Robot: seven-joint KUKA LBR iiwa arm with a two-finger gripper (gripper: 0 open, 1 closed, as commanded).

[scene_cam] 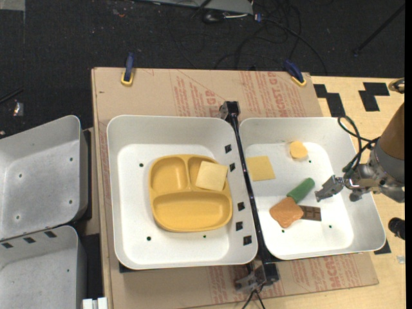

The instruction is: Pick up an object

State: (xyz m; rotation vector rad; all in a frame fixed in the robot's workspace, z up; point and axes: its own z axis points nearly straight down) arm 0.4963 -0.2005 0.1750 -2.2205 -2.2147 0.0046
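We pick the green cylinder (300, 189) as likeliest target: it lies tilted in the right bin (360, 237), mid-floor, nearest the gripper (326, 190), which sits just beside its upper-right end w/ nothing between the fingers. Whether those fingers are spread or closed we cannot tell; too small and dark at this angle. We judge the piece light, rigid, prob. smooth plastic, apt to roll, so a pinch across its short axis at mid-length looks safest. Touching or nearly touching its lower end: an orange bread-like piece (286, 212), w/ a dark brown bar (311, 214) beside that. Farther up the same bin, a flat yellow square (260, 168) near the divider and a small round yellow piece (298, 150), both well apart from the cylinder. In the left bin (129, 237), a yellow divided tray (187, 214) holds a pale slice (211, 176) in its upper-right compartment. The arm (393, 143) enters from the right.
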